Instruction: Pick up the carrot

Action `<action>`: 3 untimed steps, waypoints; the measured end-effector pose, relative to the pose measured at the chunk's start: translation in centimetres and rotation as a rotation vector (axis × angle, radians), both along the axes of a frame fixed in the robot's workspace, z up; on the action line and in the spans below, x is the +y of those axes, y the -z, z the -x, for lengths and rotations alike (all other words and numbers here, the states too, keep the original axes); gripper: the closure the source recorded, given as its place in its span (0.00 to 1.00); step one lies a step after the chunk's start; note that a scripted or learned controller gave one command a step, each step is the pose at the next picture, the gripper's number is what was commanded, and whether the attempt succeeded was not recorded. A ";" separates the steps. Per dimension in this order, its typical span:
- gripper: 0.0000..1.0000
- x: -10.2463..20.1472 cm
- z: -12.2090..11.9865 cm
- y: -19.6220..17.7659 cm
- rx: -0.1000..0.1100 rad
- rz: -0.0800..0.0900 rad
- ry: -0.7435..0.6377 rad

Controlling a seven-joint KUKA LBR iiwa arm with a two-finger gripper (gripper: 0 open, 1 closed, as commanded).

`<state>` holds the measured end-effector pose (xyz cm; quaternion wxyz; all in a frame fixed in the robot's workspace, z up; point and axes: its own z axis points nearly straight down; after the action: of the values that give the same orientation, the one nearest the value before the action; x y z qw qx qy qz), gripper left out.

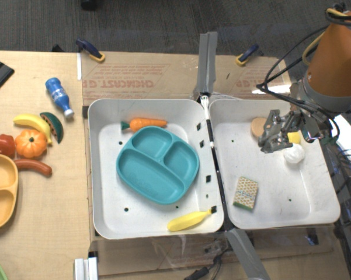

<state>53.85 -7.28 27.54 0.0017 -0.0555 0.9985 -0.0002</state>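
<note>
While you look at the right bin [280,212], you see the gripper [273,140] hanging over its far part, a little right of the middle, with the grey arm [333,57] and its orange band coming in from the right edge. If its fingers are spread or pressed together, I cannot tell, because they look like one dark grey shape from above; nothing is visible between them.

Just beside the gripper, on its right, lies a small white ball [294,154], and a little yellow piece [294,137] shows close behind it. On the gripper's left, near the far wall of this bin, there is a round tan thing [257,126], partly covered. Toward the near edge of the same bin, you find a small green patterned packet [246,192], lying flat and well apart from the gripper.

The carrot [143,123] is in the left bin [102,174], near its far edge. It lies on its side and touches the far rim of the teal divided plate [157,164], which takes the middle of that bin. A yellow banana [188,220] lies at the near edge, toward the right corner.

On the wooden bench [35,226], left of the bins, you see a blue bottle [59,97], another banana [31,123], a small pumpkin [31,144], a tomato [3,145], a sausage [33,167] and an orange dish [0,194].
</note>
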 end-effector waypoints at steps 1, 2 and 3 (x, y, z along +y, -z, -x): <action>1.00 0.0 -0.9 7.7 0.002 -0.001 -0.346; 1.00 -2.5 -2.3 3.1 -0.002 0.000 -0.488; 1.00 1.7 -3.3 0.5 -0.002 0.000 -0.662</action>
<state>57.18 -5.60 27.09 0.0025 -0.3768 0.9263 0.0004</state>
